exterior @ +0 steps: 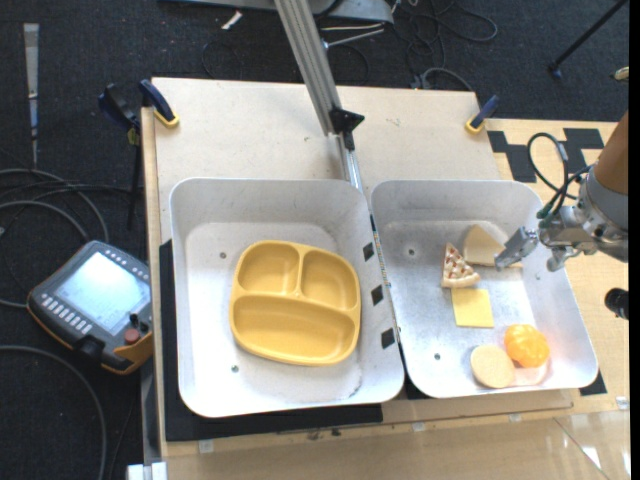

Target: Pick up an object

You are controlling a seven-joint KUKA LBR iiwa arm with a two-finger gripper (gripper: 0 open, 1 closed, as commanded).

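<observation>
The right bin holds several toy foods: a pizza slice, a tan bread-like wedge, a yellow cheese square, an orange fruit and a pale round biscuit. My gripper hangs over the bin's right side, just right of the tan wedge, with its two fingers spread apart and nothing between them. The arm comes in from the right edge.
The left bin holds a yellow divided plate. A metal pole slants up from between the bins. Clamps sit at the bench's back corners, and a teach pendant lies on the floor at left.
</observation>
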